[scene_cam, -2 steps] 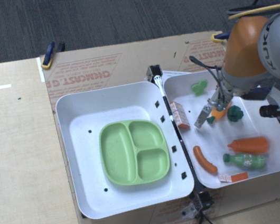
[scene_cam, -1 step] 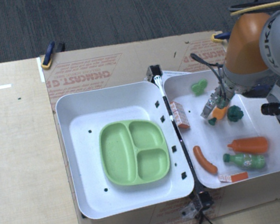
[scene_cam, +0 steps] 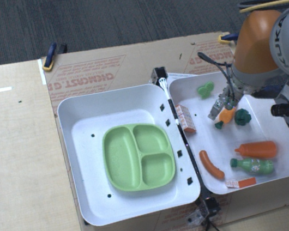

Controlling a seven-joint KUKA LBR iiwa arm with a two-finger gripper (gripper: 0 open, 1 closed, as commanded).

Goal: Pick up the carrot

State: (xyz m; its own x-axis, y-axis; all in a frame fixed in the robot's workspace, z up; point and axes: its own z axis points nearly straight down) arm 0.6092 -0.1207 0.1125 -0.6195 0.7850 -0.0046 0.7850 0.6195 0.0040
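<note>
We are looking down on a worktop [scene_cam: 20, 162] that is carrying two white bins side by side, set close so that things can pass from one to the other. The left bin [scene_cam: 79, 151] is holding a green plate [scene_cam: 139, 156], lying flat in its middle. The arm [scene_cam: 257, 48] is reaching in over the right bin [scene_cam: 287, 170], where the loose things are lying. It is bending low so that its jaws are coming to the carrot [scene_cam: 226, 116], which we are taking to be the small orange piece with a green top beside it, lying in the upper middle of that bin. The jaws are sitting right at its upper left end, touching or nearly so, and we cannot tell how they stand. An orange bottle [scene_cam: 257, 150], a green bottle [scene_cam: 253, 165], a sausage [scene_cam: 211, 165] and a box [scene_cam: 185, 120] are lying apart from it, leaving room for a clean approach.
</note>
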